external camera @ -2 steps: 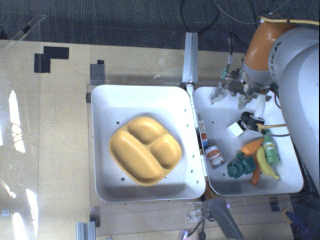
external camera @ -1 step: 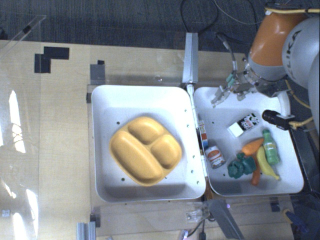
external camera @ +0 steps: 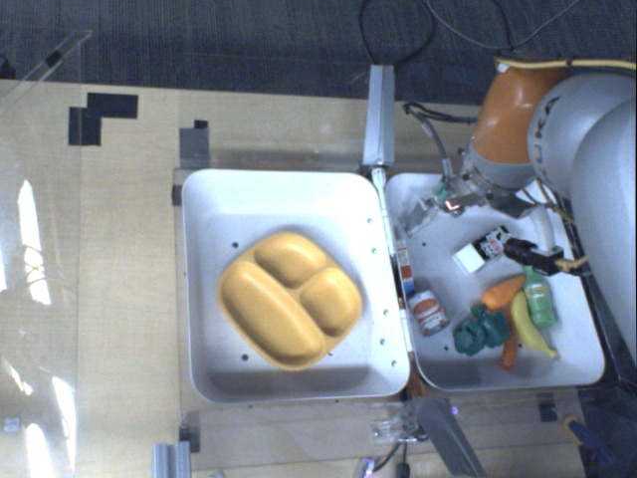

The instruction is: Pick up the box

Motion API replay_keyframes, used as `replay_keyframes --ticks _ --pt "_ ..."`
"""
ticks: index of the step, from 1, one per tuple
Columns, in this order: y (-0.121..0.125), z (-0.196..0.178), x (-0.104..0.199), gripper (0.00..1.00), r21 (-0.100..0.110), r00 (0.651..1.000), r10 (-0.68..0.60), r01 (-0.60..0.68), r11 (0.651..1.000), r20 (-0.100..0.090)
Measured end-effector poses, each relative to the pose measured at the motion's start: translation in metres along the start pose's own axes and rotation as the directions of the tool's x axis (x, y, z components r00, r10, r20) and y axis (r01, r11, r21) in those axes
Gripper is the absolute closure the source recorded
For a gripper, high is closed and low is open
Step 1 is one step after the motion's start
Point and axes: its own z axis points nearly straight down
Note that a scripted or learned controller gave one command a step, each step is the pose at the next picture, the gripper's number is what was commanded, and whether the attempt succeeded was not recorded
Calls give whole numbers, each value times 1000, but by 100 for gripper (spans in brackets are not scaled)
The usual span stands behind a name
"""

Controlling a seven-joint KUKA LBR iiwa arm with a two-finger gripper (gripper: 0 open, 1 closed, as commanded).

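Cardboard, I judged, made the small white box [external camera: 470, 258] in the right bin [external camera: 587, 366] light and stiff, best pinched across its short sides; I couldn't tell how the jaws stood.

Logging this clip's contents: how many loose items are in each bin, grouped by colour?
Yellow: 2, the divided dish in the left bin, the banana
Orange: 1, the carrot
Green: 2, the bottle, the dark toy
White: 1, the box
Red-and-white: 1, the can
Total: 7
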Motion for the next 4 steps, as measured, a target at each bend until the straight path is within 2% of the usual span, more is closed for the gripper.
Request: replay_keyframes --ticks 1,2,3,4 --pt "-44 5 14 0 -4 993 121 -121 993 0" --pt "-60 5 15 0 -3 899 438 -438 899 -2" --pt "-36 6 16 0 -1 599 801 -801 599 -1" --pt "-52 6 21 0 -4 695 719 -719 695 -1"
